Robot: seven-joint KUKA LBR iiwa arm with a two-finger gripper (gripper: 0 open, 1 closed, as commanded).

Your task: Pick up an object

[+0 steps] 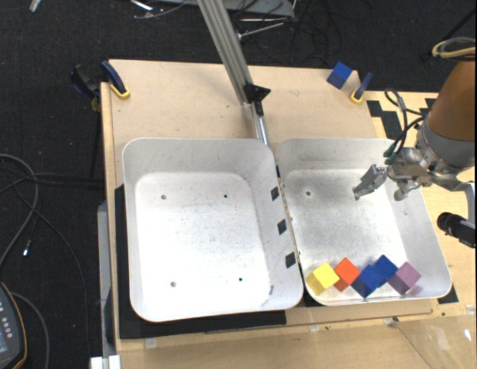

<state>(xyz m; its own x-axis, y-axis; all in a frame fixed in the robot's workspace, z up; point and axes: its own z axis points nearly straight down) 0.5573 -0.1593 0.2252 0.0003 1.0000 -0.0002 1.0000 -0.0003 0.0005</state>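
A: Where are the blocks?
B: Four in the right bin (299,156), bunched along its near wall. L to R: yellow block (323,278), orange block (346,271), blue block (375,275), purple block (405,277). Yellow touches orange, orange touches blue, blue touches purple. All tilted, resting where floor meets wall.

A: Gripper?
B: Gripper (384,186) hangs over the far-right part of the right bin, well apart from the blocks. Fingers spread, one toward the bin's middle, one nearer its right rim. Nothing between them. Can't tell its height off the floor.

A: Arm?
B: Comes in from the right. Orange band (455,98) at the frame edge, grey wrist below it, cables looped beside.

A: Left bin?
B: Left bin (138,175) sits flush against the right one; dark tabs along the shared rim. Speckled floor, few small dots.

A: Anything off the bins?
B: A second blue block (340,74) on the bench (184,98), far right corner, next to a yellow-tipped clamp (359,88). Similar clamp (114,81) at far left corner. Metal pole (226,41) slants in from the top, ends at the far end of the seam between bins. Black cables on dark floor, left.
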